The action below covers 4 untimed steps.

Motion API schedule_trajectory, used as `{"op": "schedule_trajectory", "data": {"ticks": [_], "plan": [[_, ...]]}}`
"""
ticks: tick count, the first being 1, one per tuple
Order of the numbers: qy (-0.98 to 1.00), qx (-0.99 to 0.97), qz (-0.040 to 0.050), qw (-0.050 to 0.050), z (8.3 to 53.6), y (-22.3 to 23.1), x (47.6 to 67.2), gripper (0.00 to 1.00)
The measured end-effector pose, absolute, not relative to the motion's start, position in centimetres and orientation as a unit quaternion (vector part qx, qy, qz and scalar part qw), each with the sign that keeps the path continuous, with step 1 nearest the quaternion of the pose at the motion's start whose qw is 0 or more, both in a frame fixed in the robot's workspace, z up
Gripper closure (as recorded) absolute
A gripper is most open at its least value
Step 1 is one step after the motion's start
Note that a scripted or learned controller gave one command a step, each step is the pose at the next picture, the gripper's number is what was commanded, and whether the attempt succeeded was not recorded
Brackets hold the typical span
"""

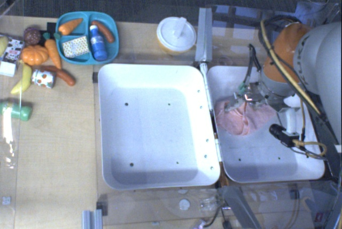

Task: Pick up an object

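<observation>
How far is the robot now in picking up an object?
Done: the hand has reached into the right bin, right at the pink object. In hand: closing on it; I cannot tell if the grip is made. Left: lifting it, since the pink object lies on the bin floor.

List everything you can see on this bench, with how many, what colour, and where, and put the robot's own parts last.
Bins: two, white, side by side mid-bench.
Cloth: one, pink, crumpled, in the right bin.
Tray: one, blue, divided, upper left, holding toy food and a blue bottle.
Cup: one, white lid, yellow base, above the left bin.
Toy foods: several, mostly orange, plus a yellow banana, left of the tray.
Green toy: one, far left edge.
Arm: one, grey with orange band, from the right.
Gripper: one, directly over the cloth.
</observation>
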<state>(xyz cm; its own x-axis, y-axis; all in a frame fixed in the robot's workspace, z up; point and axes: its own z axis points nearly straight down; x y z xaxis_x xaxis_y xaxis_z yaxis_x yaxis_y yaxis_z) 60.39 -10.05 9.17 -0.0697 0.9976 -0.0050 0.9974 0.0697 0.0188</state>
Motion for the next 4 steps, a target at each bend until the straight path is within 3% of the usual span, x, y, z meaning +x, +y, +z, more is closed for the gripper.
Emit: {"op": "schedule_trajectory", "data": {"ticks": [1,2,3,4], "plan": [[0.732,0.681,0.0056,0.01,10.3,-10.1,60.5,1.0],[0.732,0.681,0.0057,0.01,10.3,-10.1,60.5,0.0],[0.745,0.666,0.0053,0.008,9.2,-10.8,56.7,0.0],[0.793,0.609,0.0033,0.009,9.2,-8.9,57.2,0.0]]}}
